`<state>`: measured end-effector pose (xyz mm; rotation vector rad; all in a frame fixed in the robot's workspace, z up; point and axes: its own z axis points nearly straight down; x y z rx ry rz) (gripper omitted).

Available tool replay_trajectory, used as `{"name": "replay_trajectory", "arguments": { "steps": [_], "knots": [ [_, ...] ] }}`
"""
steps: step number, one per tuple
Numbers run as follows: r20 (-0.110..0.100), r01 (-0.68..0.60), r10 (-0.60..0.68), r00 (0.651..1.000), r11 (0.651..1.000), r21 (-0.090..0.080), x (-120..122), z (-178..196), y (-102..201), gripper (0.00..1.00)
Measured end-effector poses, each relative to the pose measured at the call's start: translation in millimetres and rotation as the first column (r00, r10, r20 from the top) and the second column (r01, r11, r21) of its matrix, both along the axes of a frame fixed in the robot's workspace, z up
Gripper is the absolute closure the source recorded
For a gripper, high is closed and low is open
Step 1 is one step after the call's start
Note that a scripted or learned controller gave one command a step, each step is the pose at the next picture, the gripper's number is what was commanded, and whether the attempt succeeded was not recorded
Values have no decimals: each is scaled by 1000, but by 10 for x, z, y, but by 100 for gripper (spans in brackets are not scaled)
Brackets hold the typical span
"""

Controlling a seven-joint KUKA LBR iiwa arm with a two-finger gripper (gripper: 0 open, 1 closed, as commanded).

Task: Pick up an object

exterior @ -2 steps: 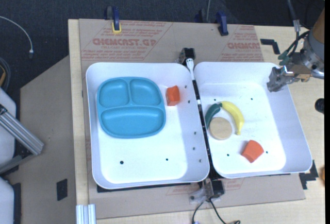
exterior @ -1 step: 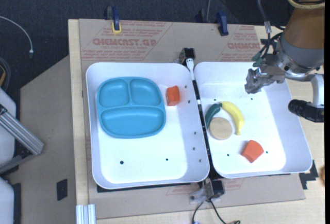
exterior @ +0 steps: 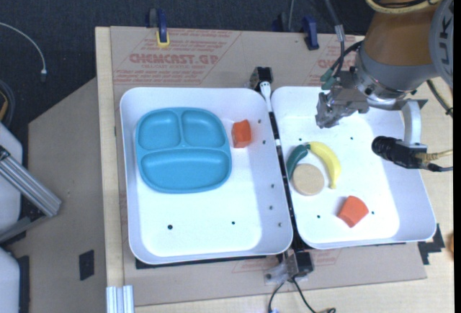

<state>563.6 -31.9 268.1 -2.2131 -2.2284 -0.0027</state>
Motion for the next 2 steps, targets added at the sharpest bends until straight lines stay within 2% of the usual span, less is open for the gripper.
{"name": "replay_trajectory", "arguments": {
  "steps": [1,2],
  "knots": [
    [-1,1,-1,1000,1000,-1,98,-85,475,100],
    [-5,2,-2,1000,1000,0,15,-249,973,100]
  ]
}}
